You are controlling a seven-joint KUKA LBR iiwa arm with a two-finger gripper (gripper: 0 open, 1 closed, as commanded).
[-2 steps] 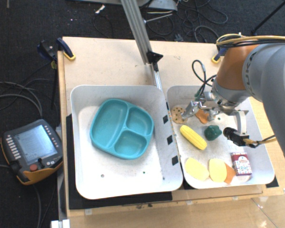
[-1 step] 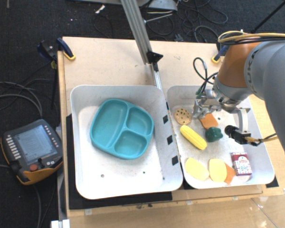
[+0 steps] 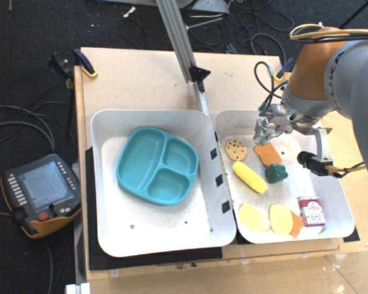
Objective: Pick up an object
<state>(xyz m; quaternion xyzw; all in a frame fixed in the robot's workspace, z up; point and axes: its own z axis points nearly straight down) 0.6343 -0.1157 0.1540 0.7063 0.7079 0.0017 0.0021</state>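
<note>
Two white bins on the bench; left bin [image 3: 110,225] bears a teal divided plate [image 3: 157,165]. Right bin [image 3: 340,216] holds a cookie [image 3: 235,149], yellow corn-like piece [image 3: 249,177], orange wedge [image 3: 268,155], green lump [image 3: 275,174], pale slices [image 3: 267,218] and a small red carton [image 3: 311,212]. Gripper [image 3: 268,127] hangs at the bin's 12 o'clock, just above the orange wedge; whether it is spread or pressed together cannot be told. Judged step: approach, nothing lifted. Next move likely calls for a straight descent onto the wedge, clear of the green lump at its 5 o'clock.
</note>
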